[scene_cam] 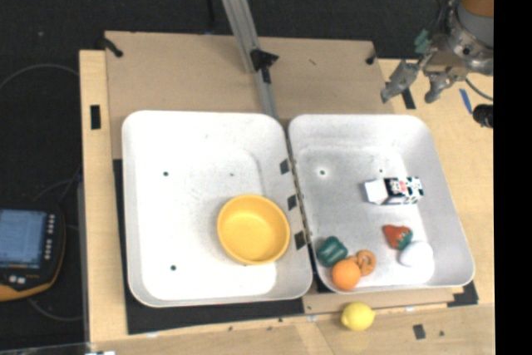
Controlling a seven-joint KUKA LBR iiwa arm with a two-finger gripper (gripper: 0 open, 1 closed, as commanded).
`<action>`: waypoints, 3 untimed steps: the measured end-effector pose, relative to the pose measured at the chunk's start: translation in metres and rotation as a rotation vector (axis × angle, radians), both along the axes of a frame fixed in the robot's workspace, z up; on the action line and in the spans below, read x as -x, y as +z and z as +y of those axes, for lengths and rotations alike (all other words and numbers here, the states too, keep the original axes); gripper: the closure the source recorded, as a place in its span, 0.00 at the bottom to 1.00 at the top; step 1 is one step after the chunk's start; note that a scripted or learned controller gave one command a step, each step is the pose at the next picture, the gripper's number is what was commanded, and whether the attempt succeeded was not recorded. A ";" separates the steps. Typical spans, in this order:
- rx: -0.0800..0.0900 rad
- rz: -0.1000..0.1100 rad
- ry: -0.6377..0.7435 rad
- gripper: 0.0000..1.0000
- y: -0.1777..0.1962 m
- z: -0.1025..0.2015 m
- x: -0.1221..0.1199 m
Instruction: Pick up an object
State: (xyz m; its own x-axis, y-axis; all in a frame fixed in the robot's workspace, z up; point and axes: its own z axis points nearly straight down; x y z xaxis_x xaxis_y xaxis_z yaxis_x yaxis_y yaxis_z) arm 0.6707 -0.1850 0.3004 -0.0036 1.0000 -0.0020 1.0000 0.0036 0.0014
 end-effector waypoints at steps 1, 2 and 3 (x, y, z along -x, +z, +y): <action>0.002 0.001 0.000 0.00 0.000 -0.001 0.000; 0.002 0.005 -0.004 0.00 -0.045 -0.009 -0.003; 0.002 0.006 -0.005 0.00 -0.095 -0.020 0.003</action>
State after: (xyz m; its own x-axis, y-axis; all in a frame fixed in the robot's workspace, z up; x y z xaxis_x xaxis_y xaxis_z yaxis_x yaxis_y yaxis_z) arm 0.6675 -0.2048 0.2058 0.0019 1.0000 -0.0038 1.0000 -0.0019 -0.0044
